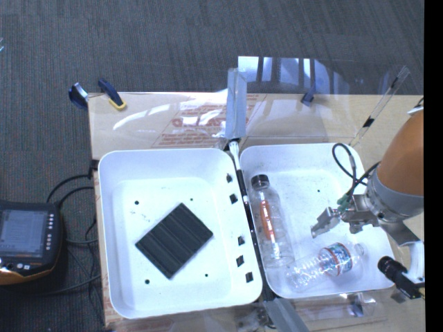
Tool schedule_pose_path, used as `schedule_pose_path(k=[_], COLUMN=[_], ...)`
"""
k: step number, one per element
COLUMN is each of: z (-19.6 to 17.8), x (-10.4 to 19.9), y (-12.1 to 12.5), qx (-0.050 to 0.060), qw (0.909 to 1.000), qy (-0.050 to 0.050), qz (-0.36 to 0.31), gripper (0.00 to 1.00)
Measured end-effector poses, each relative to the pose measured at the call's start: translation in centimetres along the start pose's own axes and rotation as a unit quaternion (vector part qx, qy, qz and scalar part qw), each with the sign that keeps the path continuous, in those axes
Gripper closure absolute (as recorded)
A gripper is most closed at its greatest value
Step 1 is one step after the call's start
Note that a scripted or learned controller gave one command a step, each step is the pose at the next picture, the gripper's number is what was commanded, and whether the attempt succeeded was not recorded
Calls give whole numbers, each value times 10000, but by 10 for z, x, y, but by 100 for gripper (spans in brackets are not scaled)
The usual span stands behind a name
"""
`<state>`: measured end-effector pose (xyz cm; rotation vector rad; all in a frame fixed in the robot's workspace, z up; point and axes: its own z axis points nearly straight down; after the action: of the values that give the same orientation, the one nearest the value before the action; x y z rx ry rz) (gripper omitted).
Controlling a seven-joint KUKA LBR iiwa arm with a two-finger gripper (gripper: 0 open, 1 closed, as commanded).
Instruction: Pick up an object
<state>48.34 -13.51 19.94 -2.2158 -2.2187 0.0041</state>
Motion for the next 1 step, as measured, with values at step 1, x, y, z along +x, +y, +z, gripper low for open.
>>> schedule_pose_path(k=[1], z=[-51], x=[8], y=[0], qx=[-14], qw=[9969], qy=[-4], qz=[792], gripper=[0])
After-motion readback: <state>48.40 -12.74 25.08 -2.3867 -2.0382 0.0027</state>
